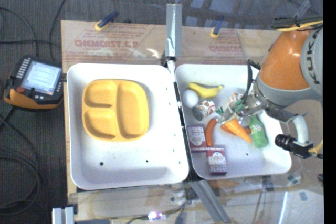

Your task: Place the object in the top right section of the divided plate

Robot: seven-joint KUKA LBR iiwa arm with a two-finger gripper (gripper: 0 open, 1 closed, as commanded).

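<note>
Gripper point(240, 107) low over toy food in the right bin

Whether it is spread or pinching, I cannot tell. The carrot point(237, 129) at its 6 o'clock looks light, stiff, slippery; grasp mid-body. The yellow plate point(115, 109) waits in the left bin.

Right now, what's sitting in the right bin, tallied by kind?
Fruit and veg: 2, a banana and a carrot
Egg: 1
Can: 1
Red sausage-shaped piece: 1
Green bottle: 1
Small red boxes: 2
Total: 8, not counting anything hidden under the gripper.
</note>
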